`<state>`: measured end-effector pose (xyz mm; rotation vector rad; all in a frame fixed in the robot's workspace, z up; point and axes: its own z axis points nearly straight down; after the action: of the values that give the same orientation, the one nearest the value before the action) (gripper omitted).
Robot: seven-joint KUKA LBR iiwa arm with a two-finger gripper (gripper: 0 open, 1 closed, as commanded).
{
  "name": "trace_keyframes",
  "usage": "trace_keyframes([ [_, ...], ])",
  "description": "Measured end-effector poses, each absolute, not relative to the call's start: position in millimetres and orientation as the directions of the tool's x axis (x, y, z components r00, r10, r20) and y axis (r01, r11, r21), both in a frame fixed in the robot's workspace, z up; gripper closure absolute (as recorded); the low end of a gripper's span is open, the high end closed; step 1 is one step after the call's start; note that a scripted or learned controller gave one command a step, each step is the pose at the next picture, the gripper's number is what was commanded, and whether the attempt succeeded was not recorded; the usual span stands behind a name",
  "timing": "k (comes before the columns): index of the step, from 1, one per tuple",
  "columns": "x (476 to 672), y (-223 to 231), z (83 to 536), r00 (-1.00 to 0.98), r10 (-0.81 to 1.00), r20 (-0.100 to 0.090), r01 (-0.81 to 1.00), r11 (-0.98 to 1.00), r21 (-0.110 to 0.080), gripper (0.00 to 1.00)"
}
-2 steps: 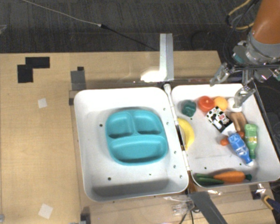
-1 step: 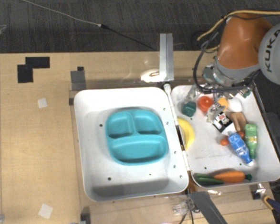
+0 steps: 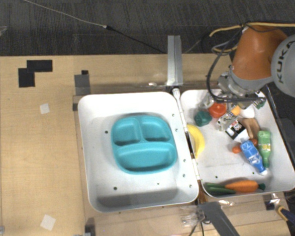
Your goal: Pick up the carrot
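Pincer (image 3: 236,110) state I cannot tell, at right bin's (image 3: 291,180) far edge; carrot (image 3: 241,186) at near edge, next reach across

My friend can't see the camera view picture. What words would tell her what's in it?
A carrot lies along the near edge of the right bin, far from the robot's tool, which hangs over toys at the bin's far end. The left bin holds a teal divided tray.
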<state>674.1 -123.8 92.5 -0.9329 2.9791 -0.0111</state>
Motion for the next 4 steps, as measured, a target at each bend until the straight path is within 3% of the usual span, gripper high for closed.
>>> trace_keyframes([
  [1, 675.9, -149.8, 94.8, -0.729, -0.684, -0.022, -0.684, 0.729, -0.009, 0.0],
  [2, 680.0, -149.3, 110.3, -0.726, -0.687, -0.03, -0.687, 0.727, -0.023, 1.0],
  [3, 680.0, -149.2, 110.3, -0.726, -0.687, -0.03, -0.686, 0.727, -0.023, 0.0],
  [4, 661.0, -123.1, 92.8, -0.831, -0.556, -0.017, -0.555, 0.831, -0.012, 0.0],
])
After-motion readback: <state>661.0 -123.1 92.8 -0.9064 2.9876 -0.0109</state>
